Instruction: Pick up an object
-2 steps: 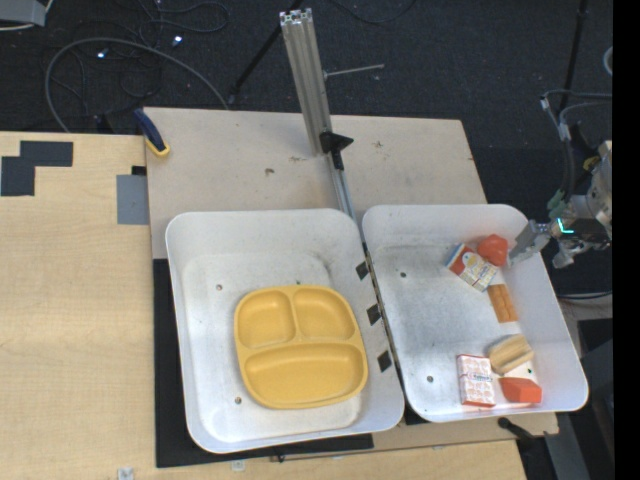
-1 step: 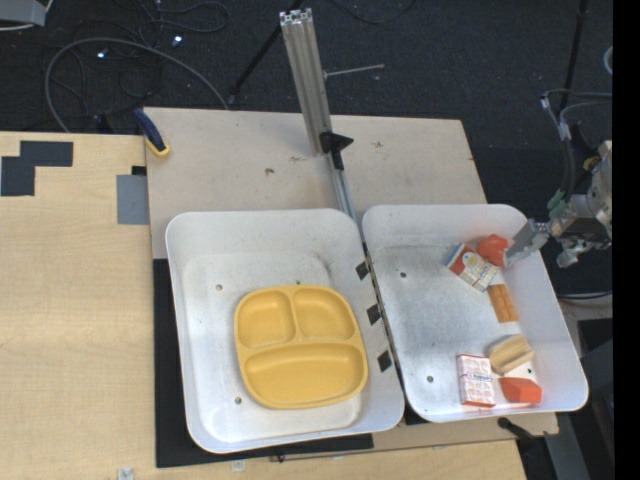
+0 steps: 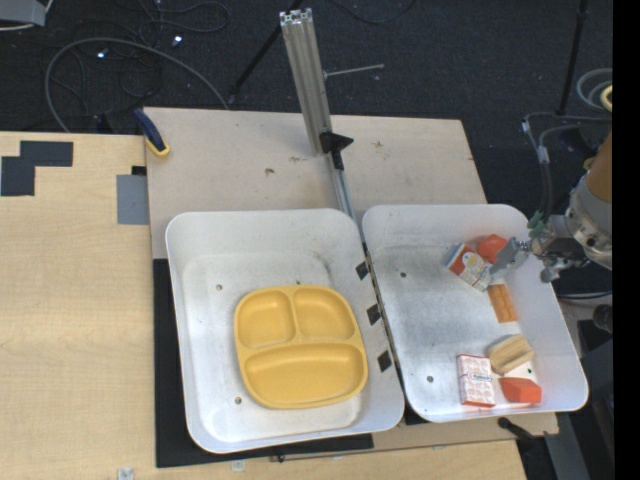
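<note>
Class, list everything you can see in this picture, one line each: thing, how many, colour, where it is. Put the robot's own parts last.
Bins: 2, white, side by side on the bench.
Divided plate: 1, yellow, in the left bin.
Carton: 1, red and white, top of the right bin.
Stick: 1, orange, below the carton.
Block: 1, tan, lower right bin.
Packet: 1, red and white, bottom of the right bin.
Post: 1, silver, behind the bins.
Gripper: 1, grey, beside the carton.

I saw even, fairly bright overhead light on the two white bins (image 3: pixel 200 268), which showed soft glare and scuffs. The yellow divided plate (image 3: pixel 300 346) cast almost no shadow. The floor behind was dark, the frame slightly soft and grainy, small items blurred.
</note>
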{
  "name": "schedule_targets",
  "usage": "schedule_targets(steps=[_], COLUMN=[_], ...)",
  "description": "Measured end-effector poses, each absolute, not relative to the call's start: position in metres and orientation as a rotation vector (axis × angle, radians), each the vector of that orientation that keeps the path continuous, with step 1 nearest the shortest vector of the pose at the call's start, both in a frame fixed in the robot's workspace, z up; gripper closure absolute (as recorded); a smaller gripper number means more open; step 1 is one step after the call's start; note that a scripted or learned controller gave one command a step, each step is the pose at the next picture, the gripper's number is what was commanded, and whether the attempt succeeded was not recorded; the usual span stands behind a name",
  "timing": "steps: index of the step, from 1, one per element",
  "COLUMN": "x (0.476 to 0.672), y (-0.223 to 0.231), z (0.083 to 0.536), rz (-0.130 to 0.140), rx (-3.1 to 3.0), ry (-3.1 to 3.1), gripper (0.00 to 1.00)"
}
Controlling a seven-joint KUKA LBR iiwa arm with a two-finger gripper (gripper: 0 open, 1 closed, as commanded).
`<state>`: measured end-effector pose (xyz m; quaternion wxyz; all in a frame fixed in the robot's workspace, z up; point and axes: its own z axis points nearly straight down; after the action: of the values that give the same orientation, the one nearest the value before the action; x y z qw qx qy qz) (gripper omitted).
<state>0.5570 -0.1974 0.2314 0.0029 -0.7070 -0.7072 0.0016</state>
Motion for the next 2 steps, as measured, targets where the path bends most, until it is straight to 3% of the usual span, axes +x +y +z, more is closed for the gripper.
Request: schedule_targets(steps=[2], x=[0.551], y=[-0.186], z=[0.121], rz=[0.004], rx=[-2.218], ry=[-2.217], gripper=[0.00])
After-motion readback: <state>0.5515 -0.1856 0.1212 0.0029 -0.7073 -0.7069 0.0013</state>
